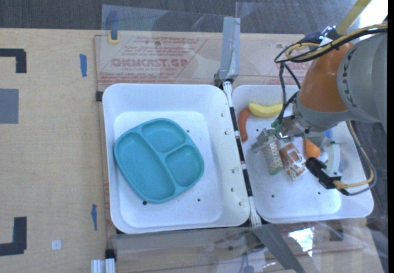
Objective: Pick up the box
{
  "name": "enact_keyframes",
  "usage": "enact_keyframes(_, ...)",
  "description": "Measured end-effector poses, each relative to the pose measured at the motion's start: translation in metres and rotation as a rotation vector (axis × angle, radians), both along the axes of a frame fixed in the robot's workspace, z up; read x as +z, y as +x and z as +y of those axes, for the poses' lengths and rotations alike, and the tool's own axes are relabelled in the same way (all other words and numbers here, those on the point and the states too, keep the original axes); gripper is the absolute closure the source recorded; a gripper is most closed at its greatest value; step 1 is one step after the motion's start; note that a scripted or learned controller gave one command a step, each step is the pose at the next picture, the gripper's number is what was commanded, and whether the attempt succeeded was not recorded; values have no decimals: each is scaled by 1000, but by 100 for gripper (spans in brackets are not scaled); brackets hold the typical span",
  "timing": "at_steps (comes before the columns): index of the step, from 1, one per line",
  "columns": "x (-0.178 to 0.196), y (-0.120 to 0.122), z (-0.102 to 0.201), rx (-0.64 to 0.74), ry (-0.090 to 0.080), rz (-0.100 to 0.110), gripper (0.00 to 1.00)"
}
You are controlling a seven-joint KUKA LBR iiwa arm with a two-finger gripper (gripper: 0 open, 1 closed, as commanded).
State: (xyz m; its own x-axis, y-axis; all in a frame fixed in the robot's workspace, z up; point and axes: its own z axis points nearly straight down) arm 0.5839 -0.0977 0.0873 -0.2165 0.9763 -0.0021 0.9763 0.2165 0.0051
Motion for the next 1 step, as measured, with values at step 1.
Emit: enact_keyframes(1, 11, 2, -1, -2, 0, -6, 100)
